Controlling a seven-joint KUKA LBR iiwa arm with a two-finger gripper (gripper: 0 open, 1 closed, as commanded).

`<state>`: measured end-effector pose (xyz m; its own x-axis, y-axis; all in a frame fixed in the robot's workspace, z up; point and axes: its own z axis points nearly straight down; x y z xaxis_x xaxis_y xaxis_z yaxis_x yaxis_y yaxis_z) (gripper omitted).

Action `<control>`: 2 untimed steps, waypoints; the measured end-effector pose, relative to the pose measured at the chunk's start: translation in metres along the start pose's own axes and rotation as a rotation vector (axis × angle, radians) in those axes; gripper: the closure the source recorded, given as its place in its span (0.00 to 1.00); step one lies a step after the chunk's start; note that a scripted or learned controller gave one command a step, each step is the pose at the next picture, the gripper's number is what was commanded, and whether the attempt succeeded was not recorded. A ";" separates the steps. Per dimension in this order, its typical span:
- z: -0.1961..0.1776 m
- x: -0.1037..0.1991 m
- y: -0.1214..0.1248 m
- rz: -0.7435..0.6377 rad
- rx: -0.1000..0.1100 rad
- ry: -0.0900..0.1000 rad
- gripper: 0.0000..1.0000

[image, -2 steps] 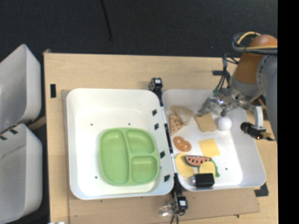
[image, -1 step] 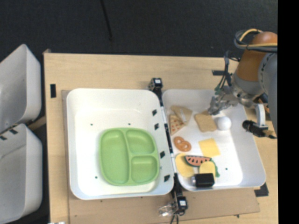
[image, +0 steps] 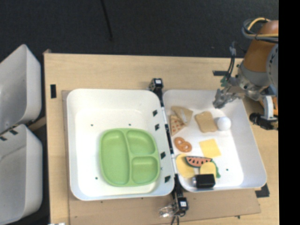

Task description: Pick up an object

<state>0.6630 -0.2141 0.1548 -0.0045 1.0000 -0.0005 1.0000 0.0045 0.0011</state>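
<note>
Camera view: white ball (image: 224, 123) just below the hand (image: 221, 101).

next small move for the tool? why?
Probably shift the tool toward the camera and lower it over the white ball. The tool sits above the right bin's far edge, with nothing visibly between its tips. The ball and the bread slice are the nearest items; the ball touches the bread, so the approach needs care.

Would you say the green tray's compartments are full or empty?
Empty. All three compartments of the green tray show bare green; the toy food lies in the right bin.
</note>
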 end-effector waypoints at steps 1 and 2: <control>-0.060 -0.006 0.003 0.000 -0.001 -0.001 1.00; -0.085 -0.007 0.004 0.001 0.001 0.000 1.00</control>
<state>0.6670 -0.2213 0.2400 -0.0031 1.0000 -0.0008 1.0000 0.0031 0.0003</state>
